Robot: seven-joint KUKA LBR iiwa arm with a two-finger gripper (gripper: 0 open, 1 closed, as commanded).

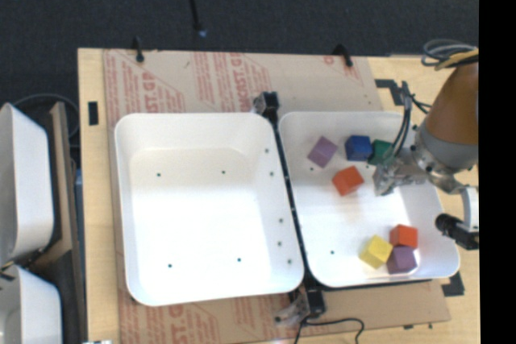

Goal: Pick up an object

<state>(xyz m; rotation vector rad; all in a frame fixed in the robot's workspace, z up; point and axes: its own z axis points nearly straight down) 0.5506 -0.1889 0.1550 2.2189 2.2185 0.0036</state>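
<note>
**Right bin holds the blocks, arm hangs over its far side**

Two shallow white bins sit side by side on the bench. The left bin (201, 205) shows bare white floor. The right bin (339, 242) holds seven small blocks in two loose groups.

Toward the bin's 12 o'clock: a pale purple block (323, 151), a blue block (359, 147) just beside it at 3 o'clock, and a green block (381, 151) touching the blue one on its far side — partly covered by the arm. An orange-red block (347, 180) lies near these, at about 6 o'clock from the purple-blue pair.

Toward the bin's 5 o'clock corner: a yellow block (376, 251), a dark purple block (401, 259) touching it, and an orange block (405, 236) against both.

The gripper (385, 180) hangs low at the bin's 3 o'clock side, just beside the orange-red block and near the green one. Its tip is too blurred to read — I cannot tell how the jaws stand, and no block is visibly between them.
</note>
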